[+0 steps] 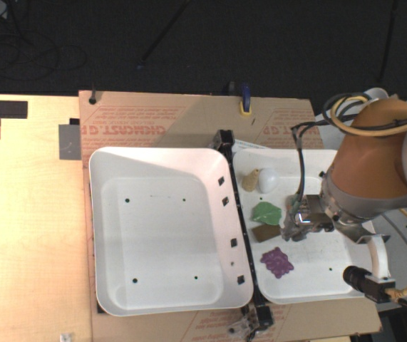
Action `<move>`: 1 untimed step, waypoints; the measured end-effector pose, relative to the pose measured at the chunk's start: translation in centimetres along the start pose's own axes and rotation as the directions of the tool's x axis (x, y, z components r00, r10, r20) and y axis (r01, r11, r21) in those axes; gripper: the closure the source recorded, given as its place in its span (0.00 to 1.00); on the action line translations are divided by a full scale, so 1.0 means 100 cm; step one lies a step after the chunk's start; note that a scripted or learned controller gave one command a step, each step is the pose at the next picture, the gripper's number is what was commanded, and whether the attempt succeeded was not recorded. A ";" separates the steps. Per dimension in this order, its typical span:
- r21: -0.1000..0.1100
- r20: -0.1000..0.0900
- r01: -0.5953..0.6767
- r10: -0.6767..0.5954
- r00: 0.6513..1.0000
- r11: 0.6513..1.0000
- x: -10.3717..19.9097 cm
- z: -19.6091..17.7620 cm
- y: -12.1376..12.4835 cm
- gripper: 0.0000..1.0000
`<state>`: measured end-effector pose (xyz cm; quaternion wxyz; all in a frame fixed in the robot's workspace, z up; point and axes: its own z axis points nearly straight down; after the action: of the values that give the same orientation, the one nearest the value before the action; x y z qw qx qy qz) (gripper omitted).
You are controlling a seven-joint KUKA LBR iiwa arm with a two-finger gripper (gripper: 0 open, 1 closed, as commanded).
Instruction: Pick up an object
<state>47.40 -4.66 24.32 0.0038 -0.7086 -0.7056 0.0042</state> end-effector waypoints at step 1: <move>-0.016 -0.002 0.010 -0.011 1.000 1.000 0.051 -0.085 0.012 1.00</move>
<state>48.70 0.48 32.84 -0.0012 -0.7049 -0.7093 -0.0022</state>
